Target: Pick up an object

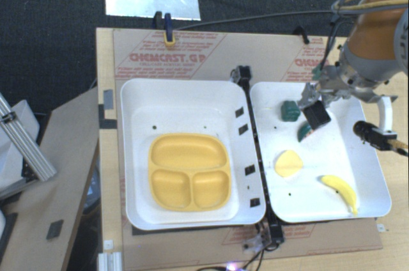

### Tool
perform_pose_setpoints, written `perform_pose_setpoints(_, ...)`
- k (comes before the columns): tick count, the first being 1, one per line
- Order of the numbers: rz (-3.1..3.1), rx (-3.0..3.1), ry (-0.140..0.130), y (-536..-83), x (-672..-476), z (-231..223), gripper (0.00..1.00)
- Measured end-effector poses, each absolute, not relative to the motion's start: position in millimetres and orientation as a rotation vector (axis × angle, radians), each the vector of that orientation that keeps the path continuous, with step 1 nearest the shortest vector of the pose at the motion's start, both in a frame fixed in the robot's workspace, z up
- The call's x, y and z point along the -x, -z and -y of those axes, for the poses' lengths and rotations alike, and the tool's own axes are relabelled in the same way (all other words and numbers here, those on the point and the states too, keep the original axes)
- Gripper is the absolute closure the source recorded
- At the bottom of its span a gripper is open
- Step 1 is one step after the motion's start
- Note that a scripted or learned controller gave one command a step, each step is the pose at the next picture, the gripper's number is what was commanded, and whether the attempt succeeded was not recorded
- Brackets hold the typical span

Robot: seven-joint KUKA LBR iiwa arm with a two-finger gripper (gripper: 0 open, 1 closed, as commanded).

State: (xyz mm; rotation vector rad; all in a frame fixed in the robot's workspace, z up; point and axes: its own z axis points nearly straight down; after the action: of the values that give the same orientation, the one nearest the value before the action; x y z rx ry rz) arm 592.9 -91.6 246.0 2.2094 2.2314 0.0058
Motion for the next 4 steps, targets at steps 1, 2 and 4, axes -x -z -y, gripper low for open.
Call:
perform_pose_setpoints(1,-2.231,-2.209,-0.006,-241,-617.7,46,1.00)
perform_pose_setpoints(2,-2.232,-2.210,-0.007,-247,-625.9,-7,1.00)
perform_pose_setpoints(4,-2.231,-2.211,-0.006,-241,-664.9,-102,1.00)
